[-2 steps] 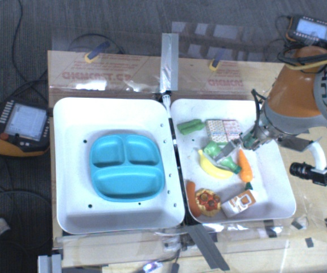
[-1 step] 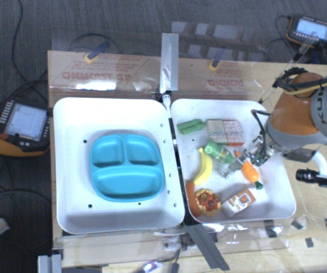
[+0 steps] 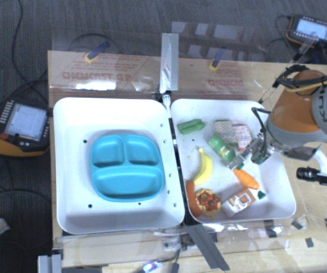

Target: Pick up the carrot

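The end effector (image 3: pixel 253 154) hangs low inside the right bin (image 3: pixel 277 201), close to that bin's right wall, reaching in from the grey arm with the orange band (image 3: pixel 297 115). Whether its fingers are spread or pressed together cannot be told at this size; nothing is visibly caught between them.

The carrot (image 3: pixel 246 178) lies just below the end effector on the bin floor, slanting down toward the right, apart from the tool as far as can be judged. So the pick seems not yet made: the approach looks nearly complete, while the closing on the carrot and the lift are left.

Around it, a small carton (image 3: pixel 240 201) sits next to the carrot toward the bin's near edge, a pizza slice (image 3: pixel 207 201) in the near left corner, a banana (image 3: pixel 205 166) along the left side, a green bottle (image 3: pixel 222 147) and a patterned box (image 3: pixel 231 132) toward the middle, and a green pod (image 3: pixel 190 125) near the far left corner. The left bin (image 3: pixel 72 209) holds a blue divided plate (image 3: pixel 127 166).
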`<state>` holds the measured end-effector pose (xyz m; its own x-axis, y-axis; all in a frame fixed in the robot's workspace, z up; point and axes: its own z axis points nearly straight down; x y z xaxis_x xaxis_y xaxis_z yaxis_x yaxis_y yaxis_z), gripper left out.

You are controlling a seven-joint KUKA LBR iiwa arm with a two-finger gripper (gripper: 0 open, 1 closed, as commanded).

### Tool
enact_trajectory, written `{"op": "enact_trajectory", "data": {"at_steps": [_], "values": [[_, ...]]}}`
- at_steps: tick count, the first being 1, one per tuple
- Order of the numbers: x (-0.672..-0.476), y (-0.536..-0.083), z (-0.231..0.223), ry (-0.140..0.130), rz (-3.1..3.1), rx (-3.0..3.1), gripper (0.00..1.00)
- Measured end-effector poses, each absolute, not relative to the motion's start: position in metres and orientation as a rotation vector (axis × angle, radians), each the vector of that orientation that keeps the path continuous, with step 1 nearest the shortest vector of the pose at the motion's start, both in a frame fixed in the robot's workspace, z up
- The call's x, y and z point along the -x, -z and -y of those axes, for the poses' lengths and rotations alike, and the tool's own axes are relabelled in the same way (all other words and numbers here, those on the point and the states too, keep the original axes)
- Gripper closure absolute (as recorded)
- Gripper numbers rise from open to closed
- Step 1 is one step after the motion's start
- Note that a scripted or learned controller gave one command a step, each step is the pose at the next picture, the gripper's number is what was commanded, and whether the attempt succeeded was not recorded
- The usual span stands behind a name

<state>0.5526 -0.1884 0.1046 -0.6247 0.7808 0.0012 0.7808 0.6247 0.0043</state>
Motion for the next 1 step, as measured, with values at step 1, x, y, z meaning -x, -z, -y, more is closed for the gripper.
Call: {"op": "enact_trajectory", "data": {"at_steps": [1], "values": [[-0.5679,-0.2364,0.1087,-0.002,-2.885,-1.242,1.00]]}}
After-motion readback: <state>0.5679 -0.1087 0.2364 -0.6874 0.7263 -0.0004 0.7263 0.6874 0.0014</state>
